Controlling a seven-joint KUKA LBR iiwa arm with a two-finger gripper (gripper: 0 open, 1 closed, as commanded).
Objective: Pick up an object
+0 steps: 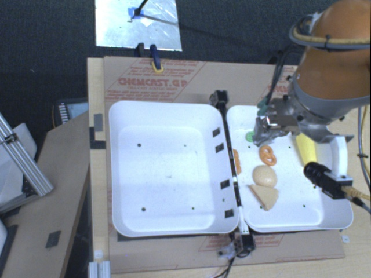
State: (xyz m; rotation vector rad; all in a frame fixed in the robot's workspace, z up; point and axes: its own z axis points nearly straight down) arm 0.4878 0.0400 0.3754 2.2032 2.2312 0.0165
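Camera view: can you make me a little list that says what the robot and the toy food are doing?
arm: reaches in from the right, over the right bin
pincer: low over the right bin's upper left part, just above the pretzel
pretzel: small, orange-brown, lying in the right bin
round bread piece: tan, below the pretzel
wedge: pale yellow, touching the bread piece's lower side
yellow piece: long, partly under the arm
green thing: small, by the pincer, too hidden to name
left bin: white, beside the right bin
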